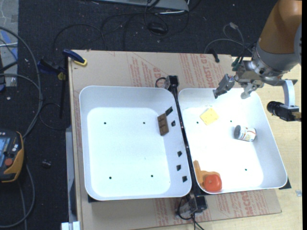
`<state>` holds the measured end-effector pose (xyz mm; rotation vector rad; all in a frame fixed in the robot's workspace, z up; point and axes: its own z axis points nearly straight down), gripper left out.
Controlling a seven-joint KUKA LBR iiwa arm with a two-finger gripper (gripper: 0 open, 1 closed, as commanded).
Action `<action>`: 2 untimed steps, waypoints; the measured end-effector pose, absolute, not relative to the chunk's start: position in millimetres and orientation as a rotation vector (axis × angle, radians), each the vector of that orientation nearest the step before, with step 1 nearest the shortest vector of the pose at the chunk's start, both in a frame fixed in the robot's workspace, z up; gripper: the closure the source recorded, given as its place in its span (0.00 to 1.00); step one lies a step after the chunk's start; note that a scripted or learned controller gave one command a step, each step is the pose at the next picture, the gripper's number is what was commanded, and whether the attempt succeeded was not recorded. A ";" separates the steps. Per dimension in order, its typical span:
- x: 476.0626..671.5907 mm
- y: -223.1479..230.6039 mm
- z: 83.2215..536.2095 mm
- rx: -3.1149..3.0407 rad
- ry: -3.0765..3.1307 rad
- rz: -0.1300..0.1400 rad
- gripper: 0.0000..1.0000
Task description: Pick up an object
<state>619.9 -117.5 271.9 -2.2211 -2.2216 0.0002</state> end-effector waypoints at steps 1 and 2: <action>610.7 -104.0 274.6 -2.220 -2.222 0.000 0.00; 653.6 -122.2 270.1 -2.222 -2.222 0.000 0.00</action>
